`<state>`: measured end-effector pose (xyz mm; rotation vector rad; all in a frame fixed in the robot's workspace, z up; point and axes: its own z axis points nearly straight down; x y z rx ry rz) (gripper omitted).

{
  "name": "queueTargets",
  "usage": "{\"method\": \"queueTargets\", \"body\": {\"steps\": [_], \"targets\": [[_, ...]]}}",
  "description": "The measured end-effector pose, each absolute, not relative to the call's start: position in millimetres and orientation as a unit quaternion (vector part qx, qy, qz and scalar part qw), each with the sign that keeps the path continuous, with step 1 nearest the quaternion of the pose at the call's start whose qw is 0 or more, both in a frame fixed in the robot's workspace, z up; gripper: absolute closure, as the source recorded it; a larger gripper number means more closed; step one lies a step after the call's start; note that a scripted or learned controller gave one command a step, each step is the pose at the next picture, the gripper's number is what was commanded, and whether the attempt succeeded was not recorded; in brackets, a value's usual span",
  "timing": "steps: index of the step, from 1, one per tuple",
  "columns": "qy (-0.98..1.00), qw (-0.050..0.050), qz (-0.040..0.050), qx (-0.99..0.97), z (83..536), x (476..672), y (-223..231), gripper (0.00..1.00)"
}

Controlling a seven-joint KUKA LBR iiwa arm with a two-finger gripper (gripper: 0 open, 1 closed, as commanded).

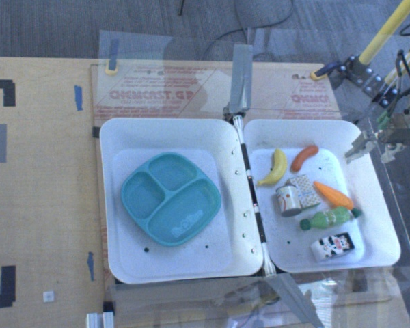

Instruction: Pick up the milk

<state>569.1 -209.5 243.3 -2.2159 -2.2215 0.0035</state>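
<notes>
The milk [337, 246] is a small white carton with black cow patches. It lies on its side near the front right corner of the right bin [385, 203]. My gripper [370, 143] hangs over that bin's right rim toward the back, well behind the milk and apart from it. Nothing shows in its grasp.
The right bin also holds a green bottle [328, 218] just behind the milk, a carrot [333, 195], a can [287, 200], a small patterned box [305, 189], a banana [276, 167] and a sausage [304, 157]. A teal divided plate [170, 197] lies in the left bin [116, 149].
</notes>
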Motion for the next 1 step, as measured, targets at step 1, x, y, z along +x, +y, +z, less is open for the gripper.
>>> {"method": "queueTargets", "body": {"steps": [1], "targets": [[-0.831, 0.002, -0.0001, -0.556, 131.7, 478.8, -199.4, 0.0]]}}
